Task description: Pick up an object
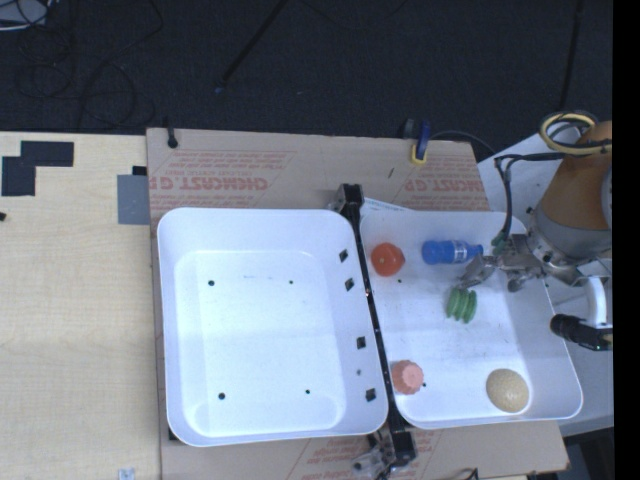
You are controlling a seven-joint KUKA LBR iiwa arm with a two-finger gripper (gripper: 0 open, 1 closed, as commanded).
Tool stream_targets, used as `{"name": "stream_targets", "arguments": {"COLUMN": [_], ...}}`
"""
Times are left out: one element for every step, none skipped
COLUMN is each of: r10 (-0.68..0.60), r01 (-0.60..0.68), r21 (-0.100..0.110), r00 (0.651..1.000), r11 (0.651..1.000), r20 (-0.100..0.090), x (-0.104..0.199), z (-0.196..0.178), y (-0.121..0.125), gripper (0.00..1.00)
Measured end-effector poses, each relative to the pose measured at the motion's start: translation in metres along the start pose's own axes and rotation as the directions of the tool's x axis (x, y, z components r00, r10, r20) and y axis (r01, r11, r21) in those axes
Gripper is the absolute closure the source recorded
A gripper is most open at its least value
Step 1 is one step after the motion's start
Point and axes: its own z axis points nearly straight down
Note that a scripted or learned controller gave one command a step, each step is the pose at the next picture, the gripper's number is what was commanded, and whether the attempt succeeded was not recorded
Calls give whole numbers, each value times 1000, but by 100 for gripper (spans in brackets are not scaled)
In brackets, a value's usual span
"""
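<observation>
My end effector (478, 274) hangs low in the right bin (545, 408), just above the green thing (461, 304), so I can try to grab it. I cannot tell its state. The blue bottle (450, 252) lies just beside it.

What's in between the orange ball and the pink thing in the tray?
Nothing. In the camera view, the stretch of white bin floor between the orange ball and the pink thing is bare. The green object lies off to the right.
</observation>
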Motion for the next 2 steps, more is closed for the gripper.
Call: {"name": "stream_targets", "arguments": {"r10": [0, 0], "r01": [0, 0], "r21": [0, 0], "r00": [1000, 1000], "r11": [1000, 1000], "r20": [0, 0], "x": [0, 0], "z": [0, 0], "y": [0, 0], "gripper": [0, 0]}}
